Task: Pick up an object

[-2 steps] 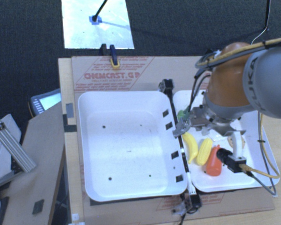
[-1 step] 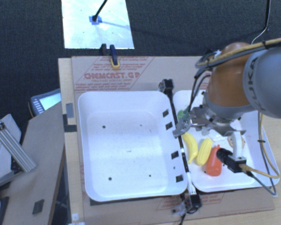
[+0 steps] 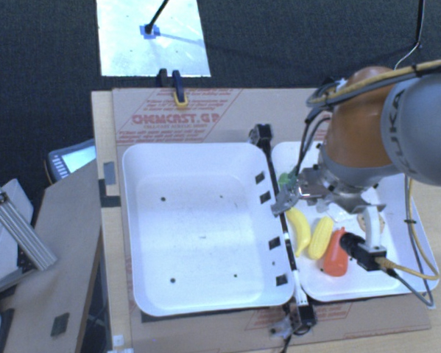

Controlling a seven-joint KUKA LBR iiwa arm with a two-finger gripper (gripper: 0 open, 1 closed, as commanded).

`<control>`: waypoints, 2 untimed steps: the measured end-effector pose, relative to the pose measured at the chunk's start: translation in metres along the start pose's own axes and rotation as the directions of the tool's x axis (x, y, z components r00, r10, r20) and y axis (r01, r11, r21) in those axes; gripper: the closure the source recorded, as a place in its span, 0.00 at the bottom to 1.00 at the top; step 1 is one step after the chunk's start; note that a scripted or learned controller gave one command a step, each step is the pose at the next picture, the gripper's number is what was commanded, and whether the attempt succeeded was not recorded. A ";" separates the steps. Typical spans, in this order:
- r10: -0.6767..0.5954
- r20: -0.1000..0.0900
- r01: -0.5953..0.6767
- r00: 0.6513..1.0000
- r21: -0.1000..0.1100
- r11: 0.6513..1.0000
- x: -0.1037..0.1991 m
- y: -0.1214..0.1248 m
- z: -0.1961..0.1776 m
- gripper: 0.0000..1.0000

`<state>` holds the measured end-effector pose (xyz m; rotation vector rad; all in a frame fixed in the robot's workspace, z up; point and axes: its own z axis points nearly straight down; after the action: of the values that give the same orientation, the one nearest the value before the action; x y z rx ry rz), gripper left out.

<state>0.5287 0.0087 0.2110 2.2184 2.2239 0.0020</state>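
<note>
I see the arm (image 3: 384, 130) reaching over the right bin (image 3: 420, 261), its gripper (image 3: 332, 196) hanging low above the toys near that bin's left wall, and I cannot tell how it is set. Below it, toward the bin's near edge, lie a banana (image 3: 299, 231), a yellow corn cob (image 3: 321, 235) just beside it, and a red-orange piece (image 3: 335, 260). The left bin (image 3: 143, 169) sits alongside.

A: Where is there open room?
B: The left bin (image 3: 201, 232): its whole floor lies bare, open from above.
A: And the right bin (image 3: 410, 276)?
B: Crowded. The arm (image 3: 366, 135) hangs over it, with a banana (image 3: 300, 230), a corn cob (image 3: 321, 237) and a red piece (image 3: 335, 260) packed near the dividing wall, and cables (image 3: 413, 261) looping across its right side.
</note>
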 end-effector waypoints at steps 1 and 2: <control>0.000 0.000 0.000 1.000 0.000 1.000 0.000 0.000 0.000 0.00; 0.000 0.000 0.000 1.000 0.000 1.000 0.000 0.000 0.000 0.00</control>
<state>0.5287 0.0087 0.2110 2.2185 2.2239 0.0020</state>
